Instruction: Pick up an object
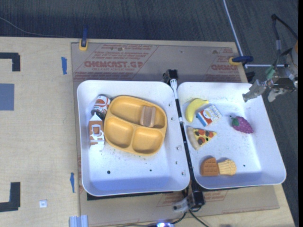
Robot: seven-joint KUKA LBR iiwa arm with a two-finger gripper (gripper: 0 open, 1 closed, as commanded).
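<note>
Clearly the work is at its approach step, because nothing is lifted yet. Biggest is the bench (38, 141), pale wood with a brown board under two shallow white bins. The left bin (142, 178) carries a yellow divided tray (135, 125) of smooth plastic, with a small brown block (147, 116) in one compartment and a can (100, 105) and a small carton (96, 131) just beside it. The right bin (265, 160) carries toy food, well apart from each other: a curved yellow banana (195, 109), a white packet (208, 114), a flat pizza slice (202, 136), a ribbed waffle piece (218, 167) and bumpy purple grapes (242, 124). The hand (258, 90) hovers over the far right corner of the right bin; its state I cannot tell, and I see nothing in it. I judge the grapes are nearest, so the next move calls for lowering straight over them.
</note>
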